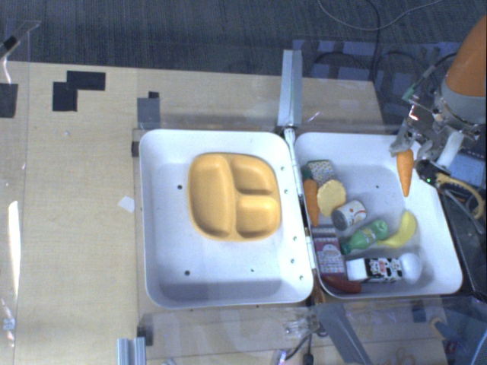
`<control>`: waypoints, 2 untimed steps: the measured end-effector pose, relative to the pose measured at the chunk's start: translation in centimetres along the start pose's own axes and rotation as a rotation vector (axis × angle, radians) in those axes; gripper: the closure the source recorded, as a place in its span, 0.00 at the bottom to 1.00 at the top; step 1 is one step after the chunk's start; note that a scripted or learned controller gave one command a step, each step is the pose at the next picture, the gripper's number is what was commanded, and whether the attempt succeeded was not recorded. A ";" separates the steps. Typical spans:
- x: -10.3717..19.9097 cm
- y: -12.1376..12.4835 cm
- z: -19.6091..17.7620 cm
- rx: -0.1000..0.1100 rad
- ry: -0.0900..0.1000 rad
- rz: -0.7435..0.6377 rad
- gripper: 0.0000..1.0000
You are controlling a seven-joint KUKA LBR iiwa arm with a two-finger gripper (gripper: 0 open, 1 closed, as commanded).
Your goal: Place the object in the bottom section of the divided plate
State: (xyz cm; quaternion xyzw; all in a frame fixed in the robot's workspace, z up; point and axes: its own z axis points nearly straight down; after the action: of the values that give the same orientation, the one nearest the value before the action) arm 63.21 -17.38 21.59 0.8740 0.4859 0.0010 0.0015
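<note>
Hanging point-down from the gripper [409, 144], a small orange carrot [405, 172] is clamped at its top between the two fingers, above the far right corner of the right-hand white bin [380, 154]. The grey arm with its orange band [466, 63] reaches in from the right edge of the bench.

The left-hand white bin [163, 242] carries a yellow divided plate [232, 196], set nearer the bin's far edge than its near edge. The plate has one long section on its left side and two smaller sections on its right, one toward the far edge and one toward the near edge.

Other things crowd the right-hand bin's left and near edges. A second carrot [310, 201] lies along the left wall. Just beside it sit a grey speckled block [320, 170] and a pale yellow round piece [331, 196]. A small can [348, 214] lies near the middle, touching a green bottle [364, 236]. A yellow banana [402, 231] rests beside the bottle. Along the near edge lie a printed carton [328, 256] and a white bottle with black markings [383, 268].
</note>
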 end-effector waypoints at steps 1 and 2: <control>-0.1 0.2 -3.1 -0.003 0.001 -0.161 1.00; 1.9 -10.0 -0.5 0.000 0.002 -0.245 1.00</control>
State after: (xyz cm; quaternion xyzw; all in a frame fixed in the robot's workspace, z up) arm 55.77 -10.47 22.06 0.8080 0.5891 0.0017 0.0009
